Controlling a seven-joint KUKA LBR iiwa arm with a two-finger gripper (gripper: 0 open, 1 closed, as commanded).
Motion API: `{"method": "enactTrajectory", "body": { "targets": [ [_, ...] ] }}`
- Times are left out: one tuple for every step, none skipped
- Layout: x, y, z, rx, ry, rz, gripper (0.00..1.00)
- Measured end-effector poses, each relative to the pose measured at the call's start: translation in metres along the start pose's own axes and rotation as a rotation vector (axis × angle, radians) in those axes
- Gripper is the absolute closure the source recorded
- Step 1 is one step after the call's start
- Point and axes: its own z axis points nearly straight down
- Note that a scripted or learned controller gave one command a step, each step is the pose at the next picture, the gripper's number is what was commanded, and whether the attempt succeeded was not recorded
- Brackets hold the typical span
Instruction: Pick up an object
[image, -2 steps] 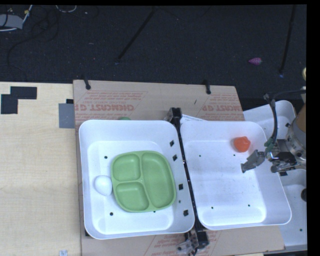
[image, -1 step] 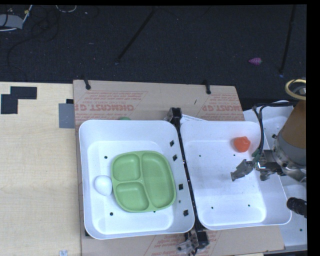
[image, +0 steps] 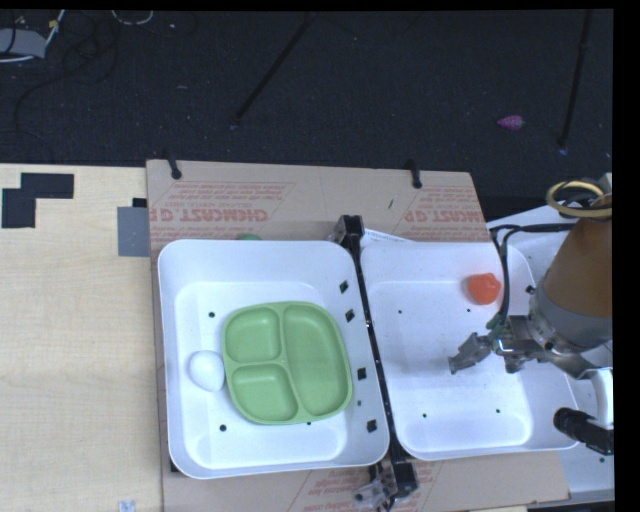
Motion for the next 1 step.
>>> {"method": "enactTrajectory", "body": {
  "targets": [
    [0.0005,-0.0002,0.0434,0.000,0.000,0.000,0.00]
  ]
}}
